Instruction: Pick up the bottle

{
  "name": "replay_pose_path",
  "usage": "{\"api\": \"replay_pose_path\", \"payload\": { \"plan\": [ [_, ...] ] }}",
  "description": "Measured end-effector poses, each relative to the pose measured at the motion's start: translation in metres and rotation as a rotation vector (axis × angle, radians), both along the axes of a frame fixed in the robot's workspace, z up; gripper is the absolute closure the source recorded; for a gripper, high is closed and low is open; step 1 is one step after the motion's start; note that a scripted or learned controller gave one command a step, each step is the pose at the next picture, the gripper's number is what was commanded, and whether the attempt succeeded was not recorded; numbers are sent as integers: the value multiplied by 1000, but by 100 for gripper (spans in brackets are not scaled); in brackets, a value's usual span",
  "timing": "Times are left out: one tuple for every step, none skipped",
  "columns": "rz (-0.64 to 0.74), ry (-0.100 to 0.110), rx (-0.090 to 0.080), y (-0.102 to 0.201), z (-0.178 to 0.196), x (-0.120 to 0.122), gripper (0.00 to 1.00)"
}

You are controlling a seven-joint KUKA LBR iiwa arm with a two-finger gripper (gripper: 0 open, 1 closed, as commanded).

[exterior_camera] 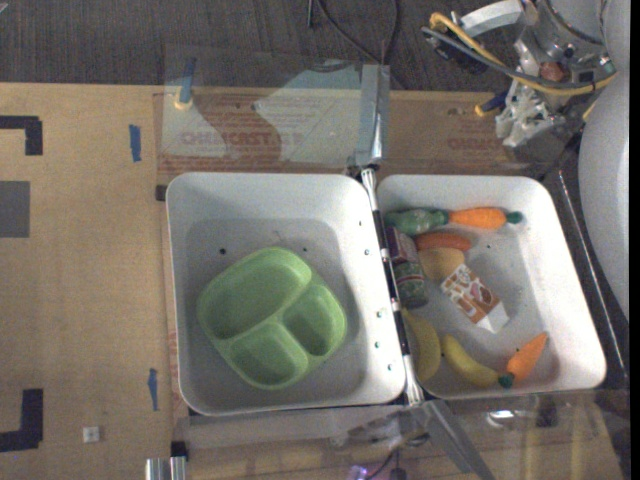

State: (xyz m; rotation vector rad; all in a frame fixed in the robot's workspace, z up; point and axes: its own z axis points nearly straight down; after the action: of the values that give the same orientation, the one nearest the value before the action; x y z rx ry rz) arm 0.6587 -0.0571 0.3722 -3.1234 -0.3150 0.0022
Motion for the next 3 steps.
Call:
{"api": "replay_pose_path", "payload": {
  "plan": [
    [1, 2, -1, -36, -5, -4, 100],
    [38, 3, -1, -83, -18, -4, 100],
    [158, 0, -2, -150, -2, -19, 100]
  ]
}}
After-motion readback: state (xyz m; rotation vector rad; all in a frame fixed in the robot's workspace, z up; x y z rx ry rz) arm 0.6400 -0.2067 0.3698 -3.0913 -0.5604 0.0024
